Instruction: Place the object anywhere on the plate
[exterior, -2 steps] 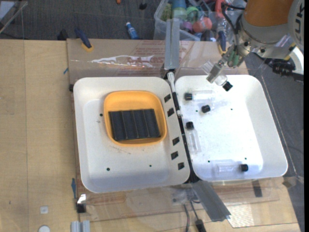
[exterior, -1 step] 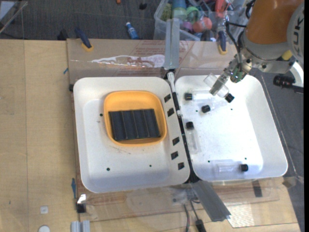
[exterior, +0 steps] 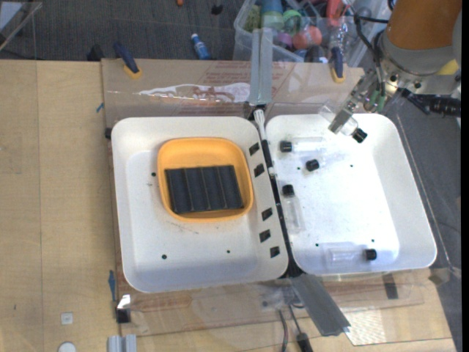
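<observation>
Counter (exterior: 51, 233) bore plate (exterior: 170, 152) with ribbed slab (exterior: 204, 189), likely stiff, light, edge-graspable, well apart from hand (exterior: 341, 122); hand's state untellable.

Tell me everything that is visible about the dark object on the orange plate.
The dark ribbed block is a flat, near-black rectangle with four or five parallel ridges running front to back. It looks matte, perhaps rubber or plastic. It lies flat in the orange plate, which sits in the left bin, and it covers most of the plate's floor. Only the plate touches it.
</observation>
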{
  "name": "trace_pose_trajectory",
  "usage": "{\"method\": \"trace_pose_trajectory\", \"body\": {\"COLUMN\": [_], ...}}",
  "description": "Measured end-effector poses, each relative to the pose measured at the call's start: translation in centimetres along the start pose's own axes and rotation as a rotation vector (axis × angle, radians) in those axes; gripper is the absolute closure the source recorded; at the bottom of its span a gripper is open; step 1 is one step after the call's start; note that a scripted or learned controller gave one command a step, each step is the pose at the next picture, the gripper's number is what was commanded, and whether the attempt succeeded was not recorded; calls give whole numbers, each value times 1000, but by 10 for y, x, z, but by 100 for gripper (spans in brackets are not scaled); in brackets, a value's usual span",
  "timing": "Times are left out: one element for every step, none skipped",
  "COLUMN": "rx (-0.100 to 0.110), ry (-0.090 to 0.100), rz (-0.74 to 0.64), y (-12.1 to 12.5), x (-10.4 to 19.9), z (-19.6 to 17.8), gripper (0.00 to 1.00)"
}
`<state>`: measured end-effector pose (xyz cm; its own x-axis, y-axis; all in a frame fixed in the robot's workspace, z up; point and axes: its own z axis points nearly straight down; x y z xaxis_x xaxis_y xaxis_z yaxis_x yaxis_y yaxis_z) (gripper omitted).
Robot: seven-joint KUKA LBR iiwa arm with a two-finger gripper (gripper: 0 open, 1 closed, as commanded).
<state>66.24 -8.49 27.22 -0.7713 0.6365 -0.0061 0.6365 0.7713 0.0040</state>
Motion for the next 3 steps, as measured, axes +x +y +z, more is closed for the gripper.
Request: {"method": "trace_pose_trajectory", "body": {"rx": [-1, 0, 0], "ry": [-2, -1, -3], "rz": [-121, -306, -463], "y": [-17, -70, -109], "x": [-9, -35, -83], "z": [-41, -165, -165], "gripper": [100, 100, 100]}}
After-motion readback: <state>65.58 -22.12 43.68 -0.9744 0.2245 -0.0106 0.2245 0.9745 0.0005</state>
